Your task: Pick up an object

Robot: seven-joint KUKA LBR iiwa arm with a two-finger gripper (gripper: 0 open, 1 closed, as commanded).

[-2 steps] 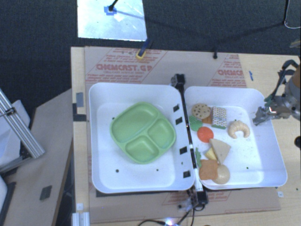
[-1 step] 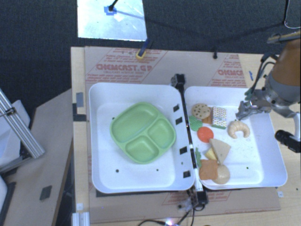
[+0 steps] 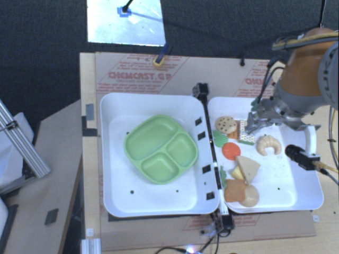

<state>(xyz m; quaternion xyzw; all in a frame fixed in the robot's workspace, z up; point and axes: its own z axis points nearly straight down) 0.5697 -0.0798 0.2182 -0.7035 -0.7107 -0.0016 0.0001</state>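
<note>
bins: 2 | green tray: 1 | croissant: 1 | cookie: 1 | gripper jaws: cannot tell

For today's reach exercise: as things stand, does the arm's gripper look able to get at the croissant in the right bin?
Probably yes. The croissant lies bare on the floor of the right bin with nothing over it, and the gripper hangs just beside it, up and to the left. The red disc lies apart from it.

Divided plate in left bin; food pieces in right bin.
</note>
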